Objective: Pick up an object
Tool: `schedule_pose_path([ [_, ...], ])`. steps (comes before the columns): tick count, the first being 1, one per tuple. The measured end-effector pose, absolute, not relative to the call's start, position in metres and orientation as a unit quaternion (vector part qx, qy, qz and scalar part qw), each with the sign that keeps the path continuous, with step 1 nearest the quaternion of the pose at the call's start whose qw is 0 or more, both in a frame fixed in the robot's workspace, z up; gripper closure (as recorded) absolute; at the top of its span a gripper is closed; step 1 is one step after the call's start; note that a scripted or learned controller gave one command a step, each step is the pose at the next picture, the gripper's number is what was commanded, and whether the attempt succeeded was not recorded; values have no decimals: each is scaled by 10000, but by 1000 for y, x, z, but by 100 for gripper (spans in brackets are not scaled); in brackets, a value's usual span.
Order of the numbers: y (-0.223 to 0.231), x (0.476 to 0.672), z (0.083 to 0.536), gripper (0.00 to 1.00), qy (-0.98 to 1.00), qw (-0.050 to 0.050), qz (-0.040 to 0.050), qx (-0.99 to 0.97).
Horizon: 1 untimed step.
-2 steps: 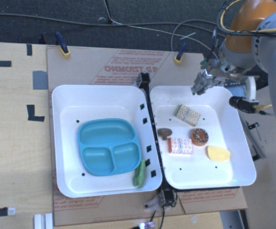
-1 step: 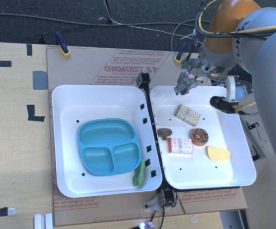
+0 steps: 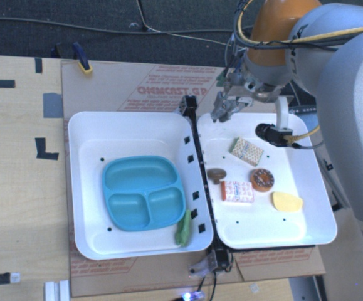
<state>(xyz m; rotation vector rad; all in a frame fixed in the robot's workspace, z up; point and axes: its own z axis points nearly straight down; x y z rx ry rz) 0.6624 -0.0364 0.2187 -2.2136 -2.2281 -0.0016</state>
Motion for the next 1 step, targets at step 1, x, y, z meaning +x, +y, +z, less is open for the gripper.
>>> schedule_pose_path([
  [1,17,644,222,100,-7090,14,7,-7052],
])
